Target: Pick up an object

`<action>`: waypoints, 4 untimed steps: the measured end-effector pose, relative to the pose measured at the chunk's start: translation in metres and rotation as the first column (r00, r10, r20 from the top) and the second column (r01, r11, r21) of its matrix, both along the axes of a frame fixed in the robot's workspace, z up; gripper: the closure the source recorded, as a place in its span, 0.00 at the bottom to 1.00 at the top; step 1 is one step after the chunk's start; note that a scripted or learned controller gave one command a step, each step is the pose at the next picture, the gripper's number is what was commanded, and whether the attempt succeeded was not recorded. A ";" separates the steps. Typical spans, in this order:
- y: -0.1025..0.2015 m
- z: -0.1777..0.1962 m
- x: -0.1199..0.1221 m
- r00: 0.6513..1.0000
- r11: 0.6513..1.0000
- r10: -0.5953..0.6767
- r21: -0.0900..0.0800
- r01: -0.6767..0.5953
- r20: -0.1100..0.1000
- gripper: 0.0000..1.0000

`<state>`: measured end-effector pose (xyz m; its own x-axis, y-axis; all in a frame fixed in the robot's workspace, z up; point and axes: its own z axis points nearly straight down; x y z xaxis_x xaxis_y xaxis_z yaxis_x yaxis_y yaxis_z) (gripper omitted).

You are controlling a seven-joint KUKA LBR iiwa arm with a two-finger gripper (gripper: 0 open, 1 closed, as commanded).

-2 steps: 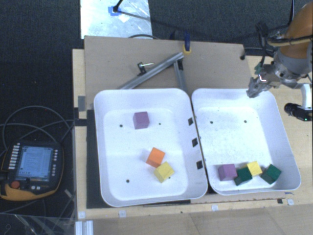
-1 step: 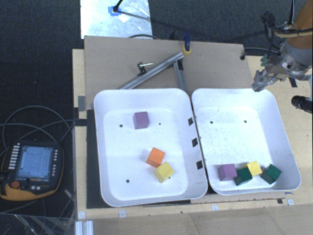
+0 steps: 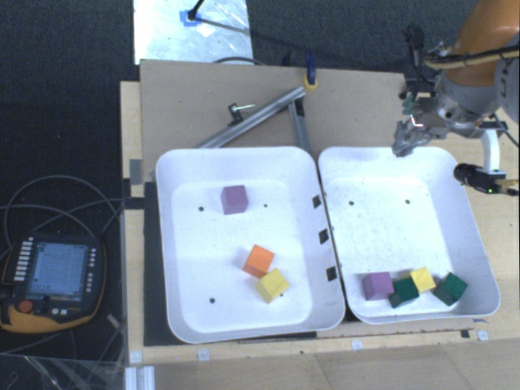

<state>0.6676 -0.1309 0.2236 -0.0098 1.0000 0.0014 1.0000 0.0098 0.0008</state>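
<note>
The gripper (image 3: 404, 143) hangs over the far rim of the right bin (image 3: 406, 169); whether it is released or clenched cannot be told. Along that bin's near edge sit a purple block (image 3: 377, 284), two green blocks (image 3: 403, 291) and a yellow block (image 3: 422, 279), all cube-like with no long axis.

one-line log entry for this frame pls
gripper: over right bin far rim | holding: nothing seen | left bin: three cubes | right bin: four cubes

Hand (image 3: 404, 143) above right bin's (image 3: 471, 218) far rim, blocks below.
</note>
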 end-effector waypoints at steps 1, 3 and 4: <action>0.049 -0.005 -0.012 1.000 1.000 0.000 0.000 0.000 -0.001 1.00; 0.145 -0.009 -0.015 1.000 1.000 0.001 0.001 -0.001 0.000 1.00; 0.206 -0.008 -0.024 1.000 1.000 0.002 0.002 -0.002 -0.001 1.00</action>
